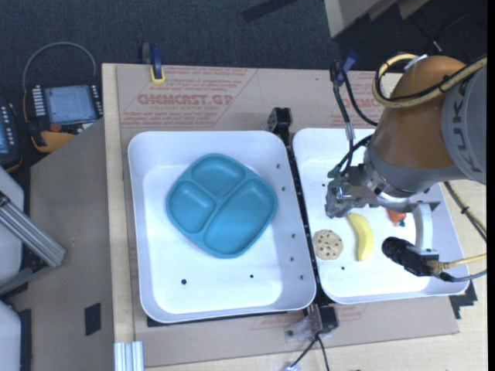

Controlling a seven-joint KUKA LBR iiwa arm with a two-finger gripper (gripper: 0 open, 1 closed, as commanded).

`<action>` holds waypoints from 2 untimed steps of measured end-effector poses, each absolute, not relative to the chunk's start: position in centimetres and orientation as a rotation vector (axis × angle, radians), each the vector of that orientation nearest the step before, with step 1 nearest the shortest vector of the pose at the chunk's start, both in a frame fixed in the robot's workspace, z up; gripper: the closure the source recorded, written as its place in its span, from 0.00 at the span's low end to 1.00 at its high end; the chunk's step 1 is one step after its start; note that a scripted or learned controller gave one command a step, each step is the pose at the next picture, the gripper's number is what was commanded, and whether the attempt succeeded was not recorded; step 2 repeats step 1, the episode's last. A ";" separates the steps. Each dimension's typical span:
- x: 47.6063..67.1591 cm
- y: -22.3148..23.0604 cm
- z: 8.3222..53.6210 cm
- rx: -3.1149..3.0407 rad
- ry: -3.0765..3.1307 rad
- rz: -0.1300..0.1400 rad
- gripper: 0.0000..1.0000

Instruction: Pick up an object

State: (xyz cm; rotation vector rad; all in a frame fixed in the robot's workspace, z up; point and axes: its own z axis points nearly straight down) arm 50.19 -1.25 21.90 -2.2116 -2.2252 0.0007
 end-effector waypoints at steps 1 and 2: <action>50.4 4.5 23.1 -2.214 -2.229 -0.004 1.00; 50.4 4.5 23.1 -2.214 -2.229 -0.004 1.00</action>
